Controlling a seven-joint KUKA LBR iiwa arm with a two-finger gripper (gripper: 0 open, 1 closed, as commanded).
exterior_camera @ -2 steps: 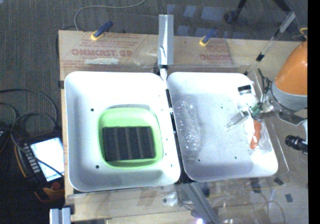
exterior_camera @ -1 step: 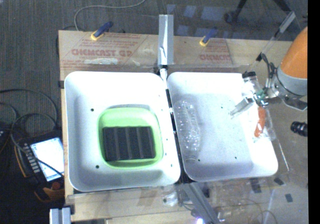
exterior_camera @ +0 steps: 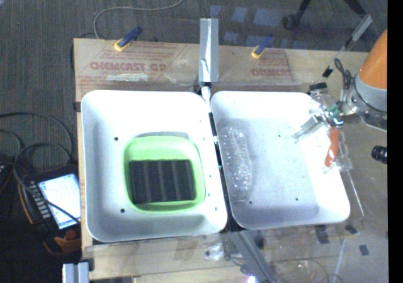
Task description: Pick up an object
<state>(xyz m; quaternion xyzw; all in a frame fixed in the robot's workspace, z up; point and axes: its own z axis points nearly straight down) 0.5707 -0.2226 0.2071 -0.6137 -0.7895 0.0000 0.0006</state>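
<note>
green tray (exterior_camera: 165,178) fills left bin | clear plastic bottle (exterior_camera: 238,161) lies in right bin (exterior_camera: 283,206) near divider, long axis along it | gripper (exterior_camera: 324,118) over bin's right rim, fingers' state untellable | bottle lies leftward of gripper, well apart

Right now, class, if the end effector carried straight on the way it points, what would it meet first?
The end effector points left and downward, so it would probably meet the right bin's bare white floor first. The clear plastic bottle lies farther along, near the left wall. Depth is uncertain here.

Tray (exterior_camera: 165,178) in left bin (exterior_camera: 101,118), bottle (exterior_camera: 238,159) in right bin (exterior_camera: 283,206)
</note>
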